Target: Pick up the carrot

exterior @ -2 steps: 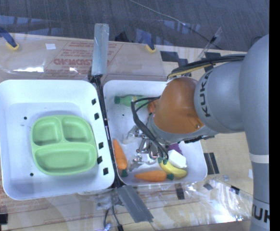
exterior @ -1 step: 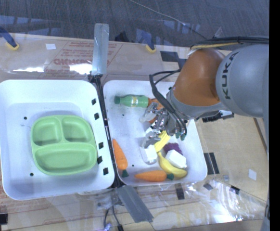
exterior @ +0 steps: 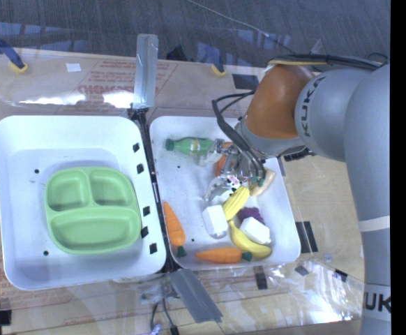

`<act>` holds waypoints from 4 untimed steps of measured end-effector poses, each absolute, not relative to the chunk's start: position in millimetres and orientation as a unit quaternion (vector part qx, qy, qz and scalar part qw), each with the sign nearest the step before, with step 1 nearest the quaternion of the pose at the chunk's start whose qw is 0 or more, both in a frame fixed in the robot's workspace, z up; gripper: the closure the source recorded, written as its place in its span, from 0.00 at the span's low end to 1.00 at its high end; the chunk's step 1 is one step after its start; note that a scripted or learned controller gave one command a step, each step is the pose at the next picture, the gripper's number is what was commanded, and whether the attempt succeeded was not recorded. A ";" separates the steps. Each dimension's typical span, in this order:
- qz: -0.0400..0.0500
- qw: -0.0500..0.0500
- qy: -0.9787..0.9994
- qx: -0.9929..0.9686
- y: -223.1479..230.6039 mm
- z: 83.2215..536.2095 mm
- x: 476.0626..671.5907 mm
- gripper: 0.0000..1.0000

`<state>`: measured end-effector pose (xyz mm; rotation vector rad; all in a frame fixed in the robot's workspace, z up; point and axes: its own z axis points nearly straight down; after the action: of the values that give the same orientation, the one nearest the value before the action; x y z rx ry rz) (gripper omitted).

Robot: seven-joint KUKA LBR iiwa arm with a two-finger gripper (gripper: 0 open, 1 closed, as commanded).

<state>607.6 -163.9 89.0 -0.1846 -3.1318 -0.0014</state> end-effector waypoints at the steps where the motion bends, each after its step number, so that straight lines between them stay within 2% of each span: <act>1: 0.000 -0.001 -0.987 -0.162 -124.8 168.2 538.0 0.00; 2: 0.000 0.001 -0.974 -0.226 -92.3 181.8 476.7 0.00; 3: 0.001 -0.003 -0.969 -0.245 -93.0 114.0 505.4 0.00; 4: 0.005 -0.006 -0.944 -0.330 -104.6 98.0 519.6 0.00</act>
<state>519.6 -104.6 98.0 -1.0402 -2.9763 0.0169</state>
